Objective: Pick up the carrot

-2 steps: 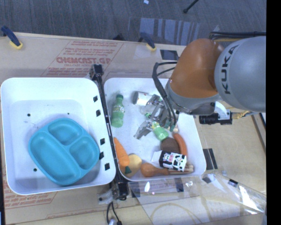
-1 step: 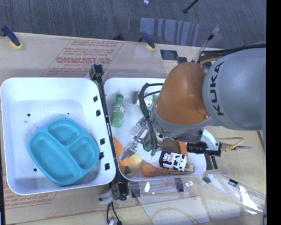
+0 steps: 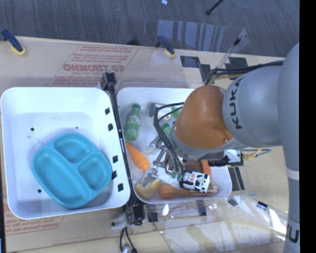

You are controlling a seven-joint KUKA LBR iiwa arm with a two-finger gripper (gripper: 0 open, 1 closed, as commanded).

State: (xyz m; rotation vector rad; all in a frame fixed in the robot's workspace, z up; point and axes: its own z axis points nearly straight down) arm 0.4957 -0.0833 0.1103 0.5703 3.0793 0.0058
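Observation:
The carrot (image 3: 138, 157) is a short orange piece lying at a slant near the left wall of the right bin (image 3: 142, 96). My gripper (image 3: 161, 164) hangs under the arm's orange band (image 3: 201, 118), low over the bin just to the right of the carrot. Its metal tip sits close beside the carrot's right end, and I cannot tell whether it touches. The arm hides much of the bin's middle and right side.
A green bottle (image 3: 132, 122) lies above the carrot. Along the bin's front edge lie a yellowish piece (image 3: 147, 184), a tan-orange squash-shaped toy (image 3: 171, 192) and a black-and-white cow-patterned item (image 3: 195, 181). In the left bin (image 3: 21, 109) lies a blue divided plate (image 3: 71, 167).

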